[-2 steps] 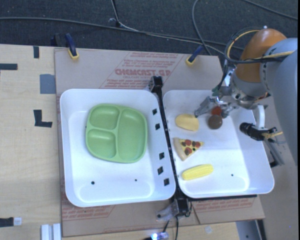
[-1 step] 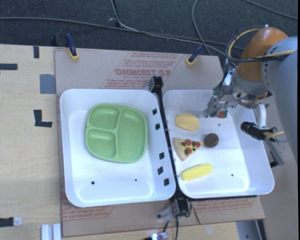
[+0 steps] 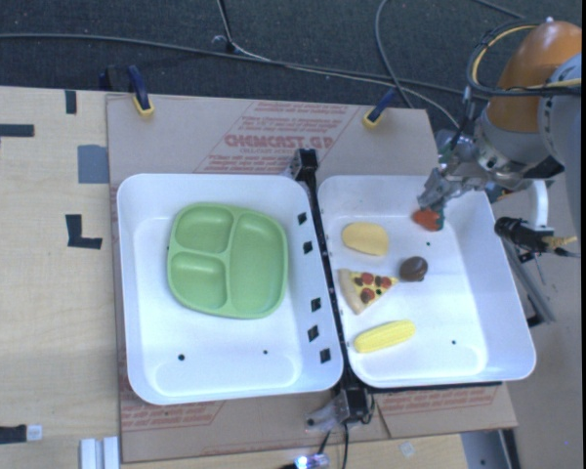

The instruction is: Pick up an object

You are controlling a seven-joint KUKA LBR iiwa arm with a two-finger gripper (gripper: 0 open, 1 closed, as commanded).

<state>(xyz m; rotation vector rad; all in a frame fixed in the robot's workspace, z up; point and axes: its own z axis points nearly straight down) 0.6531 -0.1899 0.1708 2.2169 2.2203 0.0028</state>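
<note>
The right bin (image 3: 488,340) holds a small red piece (image 3: 429,220), a yellow oval piece (image 3: 365,238), a dark brown round piece (image 3: 413,268), a toy pizza slice (image 3: 365,287) and a yellow corn cob (image 3: 384,336). My gripper (image 3: 436,201) hangs over the bin's far right part, with its fingertips right at the red piece. The fingers look closed around that red piece, which sits at their tips.
A green divided plate (image 3: 227,260) lies in the left bin (image 3: 146,360). Black clips run along the divider (image 3: 317,291) between the bins. Cables (image 3: 410,57) trail across the dark floor behind the bench. The arm's orange band (image 3: 542,62) is at the upper right.
</note>
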